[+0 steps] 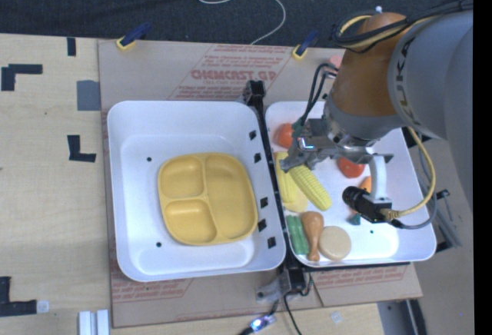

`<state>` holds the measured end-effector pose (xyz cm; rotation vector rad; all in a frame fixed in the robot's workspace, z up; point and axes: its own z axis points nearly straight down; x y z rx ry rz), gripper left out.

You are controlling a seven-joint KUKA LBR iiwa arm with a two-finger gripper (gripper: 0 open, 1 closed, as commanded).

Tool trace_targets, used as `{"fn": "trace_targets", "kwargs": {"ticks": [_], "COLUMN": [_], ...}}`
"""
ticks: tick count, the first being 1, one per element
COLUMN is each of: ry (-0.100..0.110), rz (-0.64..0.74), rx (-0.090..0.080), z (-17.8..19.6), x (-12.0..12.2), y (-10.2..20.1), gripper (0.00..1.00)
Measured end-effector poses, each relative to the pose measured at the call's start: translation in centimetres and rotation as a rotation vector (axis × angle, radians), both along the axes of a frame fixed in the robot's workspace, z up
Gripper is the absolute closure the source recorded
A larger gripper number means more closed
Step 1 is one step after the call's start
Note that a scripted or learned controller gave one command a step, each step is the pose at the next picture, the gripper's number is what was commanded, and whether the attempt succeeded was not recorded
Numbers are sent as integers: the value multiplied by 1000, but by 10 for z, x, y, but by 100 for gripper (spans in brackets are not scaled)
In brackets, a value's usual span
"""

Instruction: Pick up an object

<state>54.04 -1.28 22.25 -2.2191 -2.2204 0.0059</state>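
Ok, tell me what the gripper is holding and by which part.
It cannot be told. The gripper sits low over the corn cob in the right bin, at its upper end, but the wrist hides whether anything is gripped.

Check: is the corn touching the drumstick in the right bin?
Cannot tell. In the camera view the corn ends right beside the drumstick, with no plain gap or contact.

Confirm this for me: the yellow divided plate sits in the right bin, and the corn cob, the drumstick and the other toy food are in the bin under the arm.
One thing is wrong. The yellow divided plate sits in the left bin, not the right one, as the camera view shows. The rest holds: the corn cob, the drumstick and the other toy food lie in the right bin, under the arm.
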Motion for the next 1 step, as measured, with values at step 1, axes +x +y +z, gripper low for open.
{"fn": "trace_targets", "kwargs": {"ticks": [1], "ry": [-1], "rz": [2], "rx": [0], "z": [-7], "x": [7], "y": [16], "gripper": [100]}}
